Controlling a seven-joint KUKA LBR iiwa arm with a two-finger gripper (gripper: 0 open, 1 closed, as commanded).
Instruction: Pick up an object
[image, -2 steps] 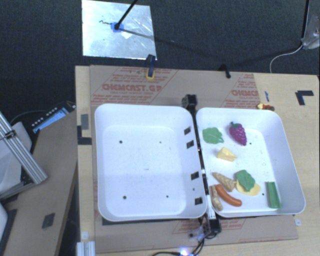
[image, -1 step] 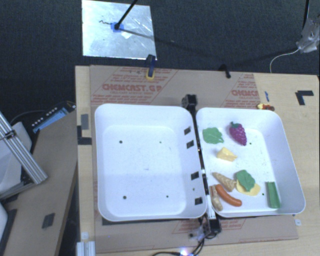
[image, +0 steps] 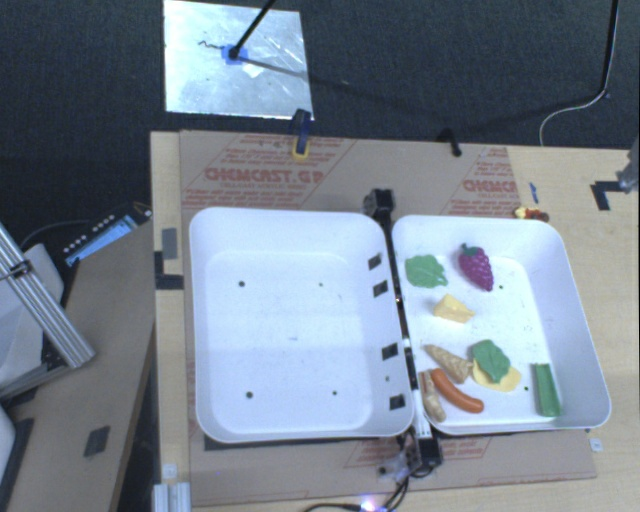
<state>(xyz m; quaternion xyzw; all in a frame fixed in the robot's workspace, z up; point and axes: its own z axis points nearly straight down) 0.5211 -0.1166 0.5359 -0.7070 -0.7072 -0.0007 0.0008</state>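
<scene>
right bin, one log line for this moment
right bin: grapes, cheese, sausage | left bin | nothing lifted

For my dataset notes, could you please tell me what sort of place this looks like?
Probably a robotics lab bench for pick-up trials: two shallow white plastic bins on a printed cardboard sheet, small plastic toy foods such as purple grapes, and a cable across dark carpet.

Light fell evenly from above, bright enough that the two white bins (image: 290, 330) nearly washed out, with only soft shadows under their rims. The silver sheet (image: 237, 60) at the top gave off a patchy glare. The whole picture was slightly soft and grainy, and the dark floor (image: 80, 100) perhaps hid detail.
</scene>
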